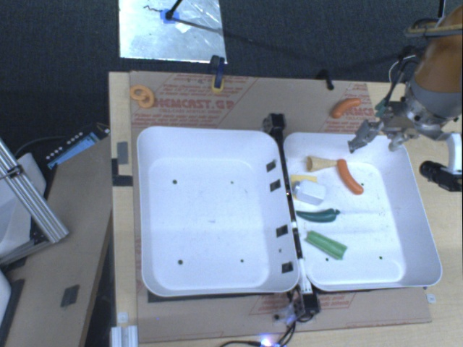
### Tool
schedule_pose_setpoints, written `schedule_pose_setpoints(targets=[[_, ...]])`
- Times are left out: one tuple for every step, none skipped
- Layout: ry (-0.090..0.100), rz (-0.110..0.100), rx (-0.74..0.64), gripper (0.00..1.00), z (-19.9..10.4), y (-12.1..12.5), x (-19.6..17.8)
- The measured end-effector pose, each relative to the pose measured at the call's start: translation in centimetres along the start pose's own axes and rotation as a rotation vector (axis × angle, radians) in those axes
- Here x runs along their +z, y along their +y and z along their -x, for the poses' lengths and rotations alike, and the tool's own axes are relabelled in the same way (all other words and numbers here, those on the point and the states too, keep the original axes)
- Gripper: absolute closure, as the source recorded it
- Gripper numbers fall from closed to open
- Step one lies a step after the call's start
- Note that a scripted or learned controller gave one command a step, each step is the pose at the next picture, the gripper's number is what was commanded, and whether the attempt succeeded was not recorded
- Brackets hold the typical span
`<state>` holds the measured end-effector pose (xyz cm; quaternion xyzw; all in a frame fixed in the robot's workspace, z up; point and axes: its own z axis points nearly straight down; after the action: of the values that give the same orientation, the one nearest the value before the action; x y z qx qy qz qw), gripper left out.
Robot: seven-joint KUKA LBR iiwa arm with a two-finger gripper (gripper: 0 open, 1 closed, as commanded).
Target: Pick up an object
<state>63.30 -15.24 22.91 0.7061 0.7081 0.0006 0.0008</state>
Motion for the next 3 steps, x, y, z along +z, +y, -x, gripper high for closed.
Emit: schedule_pose_setpoints(targets=[[0.004,-0.011,-0.005,0.00,-4.5,-0.6,13.3],[0.000,0.006,0.001,0.00,-2.3,0.0,13.8],[-0.002,0.013,-0.001,1.00,-2.3,0.1,12.8]])
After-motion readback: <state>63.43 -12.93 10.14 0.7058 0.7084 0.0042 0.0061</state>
